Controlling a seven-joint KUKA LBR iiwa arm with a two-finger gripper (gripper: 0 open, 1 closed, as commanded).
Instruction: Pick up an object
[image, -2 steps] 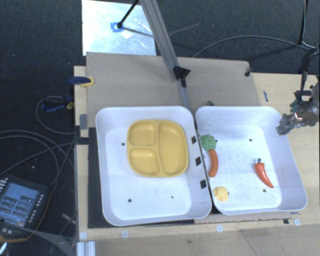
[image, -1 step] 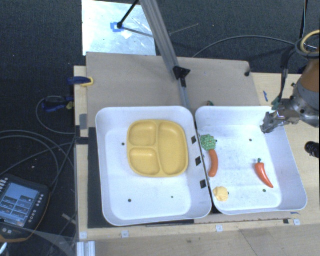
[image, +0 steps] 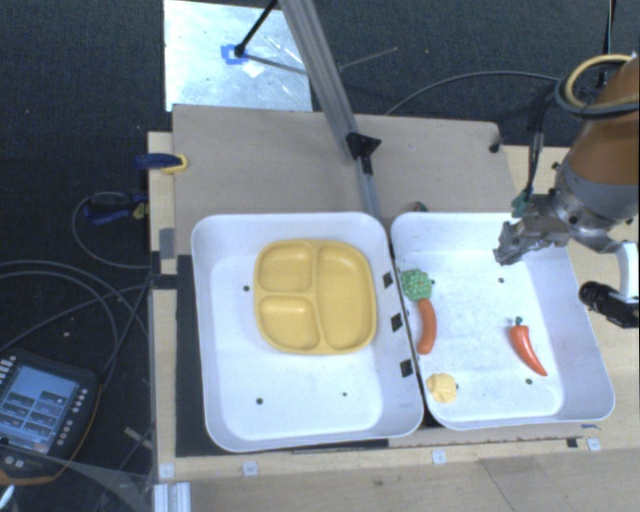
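Two white bins sit side by side on the bench (image: 330, 160). We see the left bin (image: 225, 400) with a yellow divided plate (image: 315, 296) lying flat in its upper middle, three compartments, nothing in them.

We log three items in the right bin (image: 575, 390). A carrot (image: 424, 318) with a green leafy top lies against the bin's left wall, leaves toward 12 o'clock, orange body toward 6. A small yellow piece (image: 441, 388) sits just below it, near the 7 o'clock corner of the bin. A red-orange pepper (image: 527, 348) with a dark stem lies toward the right, tip slanting to 5 o'clock, well apart from the carrot.

We place the gripper (image: 518, 243) over the bin's 1 o'clock area, reaching in from 3 o'clock, above and apart from the pepper. Nothing shows between the jaws; we cannot tell how far open they are, too small and dark.

A grey pole (image: 330, 85) crosses the bench from 12 o'clock, ending between the bins.
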